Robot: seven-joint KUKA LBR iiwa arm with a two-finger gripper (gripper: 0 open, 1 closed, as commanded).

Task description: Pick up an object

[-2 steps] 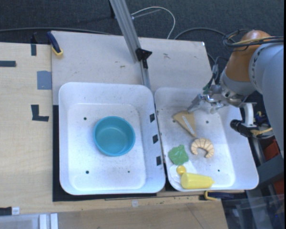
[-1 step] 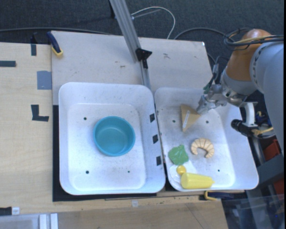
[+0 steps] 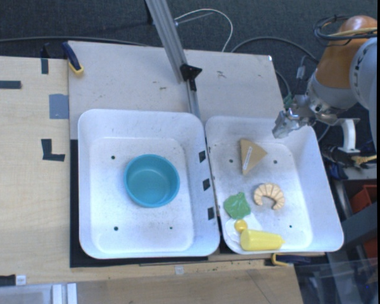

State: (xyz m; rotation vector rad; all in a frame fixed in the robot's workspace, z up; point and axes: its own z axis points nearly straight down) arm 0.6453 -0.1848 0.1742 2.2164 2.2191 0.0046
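On the pale bench (image 3: 145, 87), two white bins (image 3: 95, 170) sit; pincer (image 3: 284, 129) state unclear

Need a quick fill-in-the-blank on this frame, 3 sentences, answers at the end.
1. The blue bowl sits in the ____ bin as the camera sees it.
2. The croissant lies in the same bin as the cheese wedge, the green leaf and the ____ bottle.
3. The gripper is over the right bin's ____ corner.

Answers: left; yellow; top right
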